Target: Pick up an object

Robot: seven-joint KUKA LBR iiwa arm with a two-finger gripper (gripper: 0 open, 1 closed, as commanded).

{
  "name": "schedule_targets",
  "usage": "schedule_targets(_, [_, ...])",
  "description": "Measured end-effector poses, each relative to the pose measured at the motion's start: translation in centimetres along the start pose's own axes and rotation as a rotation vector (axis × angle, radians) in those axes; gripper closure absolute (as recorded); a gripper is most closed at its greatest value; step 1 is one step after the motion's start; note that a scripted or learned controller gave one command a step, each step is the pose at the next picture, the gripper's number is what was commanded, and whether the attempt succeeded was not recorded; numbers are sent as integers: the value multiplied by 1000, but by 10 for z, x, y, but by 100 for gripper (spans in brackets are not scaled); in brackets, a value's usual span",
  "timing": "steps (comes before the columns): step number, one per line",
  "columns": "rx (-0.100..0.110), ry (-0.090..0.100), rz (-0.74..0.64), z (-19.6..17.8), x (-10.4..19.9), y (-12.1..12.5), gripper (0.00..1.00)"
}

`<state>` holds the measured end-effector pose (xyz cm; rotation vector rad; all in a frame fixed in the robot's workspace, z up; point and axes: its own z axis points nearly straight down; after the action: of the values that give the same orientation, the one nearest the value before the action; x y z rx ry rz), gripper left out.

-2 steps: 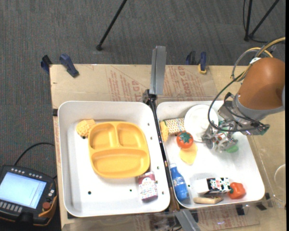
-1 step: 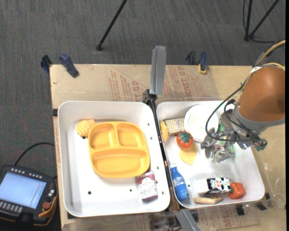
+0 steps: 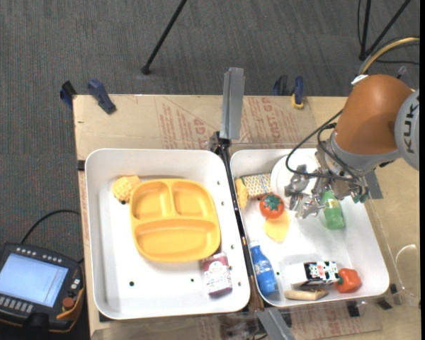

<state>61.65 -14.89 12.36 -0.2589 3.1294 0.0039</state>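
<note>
Your gripper [image 3: 308,202] hangs low in the right bin [image 3: 372,250]; whether it is open, you cannot tell. A green bottle [image 3: 333,214] and a tomato [image 3: 272,205] flank it. The left bin [image 3: 103,225] holds a yellow tray [image 3: 174,218].

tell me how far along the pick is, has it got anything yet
Done: the arm has reached into the right bin, with the gripper low among the toys. In hand: nothing visibly held; it sits between the tomato and green bottle. Left: the grasp and the lift.
</note>
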Motion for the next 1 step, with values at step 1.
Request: schedule_targets(1, [-1, 2, 13, 14, -27, -1, 100])
